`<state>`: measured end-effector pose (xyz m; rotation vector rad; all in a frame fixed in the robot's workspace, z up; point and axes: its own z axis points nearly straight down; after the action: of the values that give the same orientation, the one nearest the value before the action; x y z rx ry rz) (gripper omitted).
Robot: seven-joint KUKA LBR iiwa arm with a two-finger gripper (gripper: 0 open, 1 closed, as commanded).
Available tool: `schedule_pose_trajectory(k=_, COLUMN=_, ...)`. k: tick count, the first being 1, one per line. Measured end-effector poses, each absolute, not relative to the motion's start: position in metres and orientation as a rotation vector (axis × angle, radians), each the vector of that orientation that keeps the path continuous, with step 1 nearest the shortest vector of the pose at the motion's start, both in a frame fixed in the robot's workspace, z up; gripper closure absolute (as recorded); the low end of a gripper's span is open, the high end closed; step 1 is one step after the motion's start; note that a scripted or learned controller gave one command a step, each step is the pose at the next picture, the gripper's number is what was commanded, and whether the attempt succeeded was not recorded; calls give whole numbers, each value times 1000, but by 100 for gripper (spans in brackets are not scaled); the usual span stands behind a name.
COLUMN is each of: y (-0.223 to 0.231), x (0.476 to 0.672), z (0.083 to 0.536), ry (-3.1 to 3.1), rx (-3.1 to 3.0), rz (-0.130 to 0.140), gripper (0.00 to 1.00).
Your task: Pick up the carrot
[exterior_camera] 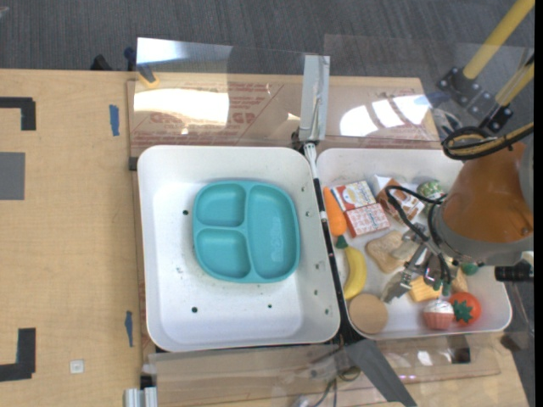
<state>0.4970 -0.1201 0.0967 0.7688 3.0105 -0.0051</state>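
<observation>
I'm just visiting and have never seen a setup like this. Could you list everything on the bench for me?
Bins: two, white, side by side on the bench.
Divided plate: one, teal, three compartments, middle of the left bin.
Carrot: one, orange, left edge of the right bin.
Banana: one, yellow, below the carrot.
Small cartons: two, red and white, top of the right bin.
Round brown item: one, tan, lower left of the right bin.
Strawberry: one, red with green leaves, lower right corner.
Cupcake-like item: one, white and red, beside the strawberry.
Arm: one, orange band, over the right bin.
Gripper: one, dark metal, low among the food.
</observation>
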Motion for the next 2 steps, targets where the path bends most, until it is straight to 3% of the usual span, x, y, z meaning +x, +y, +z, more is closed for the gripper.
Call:
schedule_pose_trajectory(k=1, y=-166, x=490, z=96, ry=2893, rx=1131, rz=7, gripper=0)
schedule_pose_trajectory(k=2, y=-168, x=494, z=109, ry=2876, rx=1125, rz=3, gripper=100)
